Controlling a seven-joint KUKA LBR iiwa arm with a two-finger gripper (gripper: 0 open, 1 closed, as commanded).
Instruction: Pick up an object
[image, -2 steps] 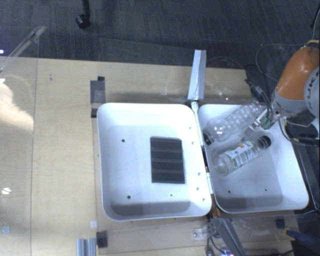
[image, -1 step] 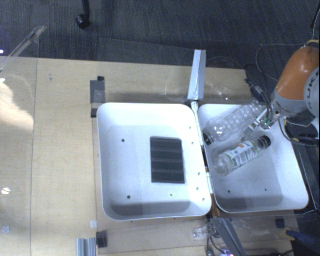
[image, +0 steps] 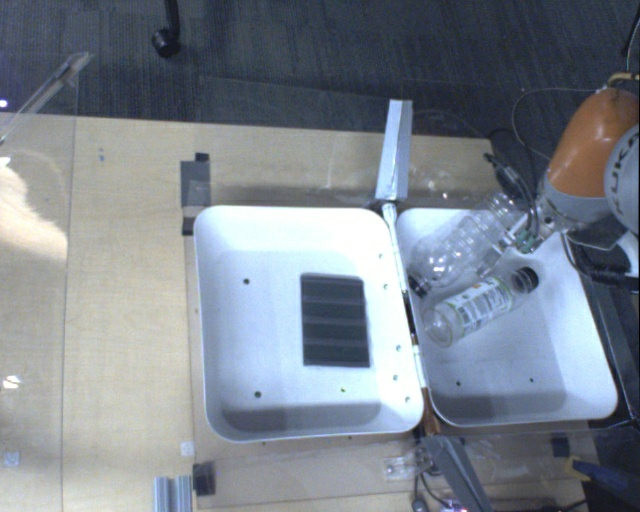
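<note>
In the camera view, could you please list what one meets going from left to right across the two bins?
Left bin → dark ribbed rectangular pad lying in it → right bin → clear plastic bottles lying in a heap in it → the arm's orange band at the far right.

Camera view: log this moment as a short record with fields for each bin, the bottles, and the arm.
left bin: holds a dark ribbed rectangular pad near its middle
right bin: holds two clear plastic bottles in its upper half
upper bottle: crumpled, lying slantwise by the dividing wall
lower bottle: lying on its side, label on, dark cap toward the right
arm: over the right bin's upper right corner, above the bottles
gripper fingers: cannot tell
</note>
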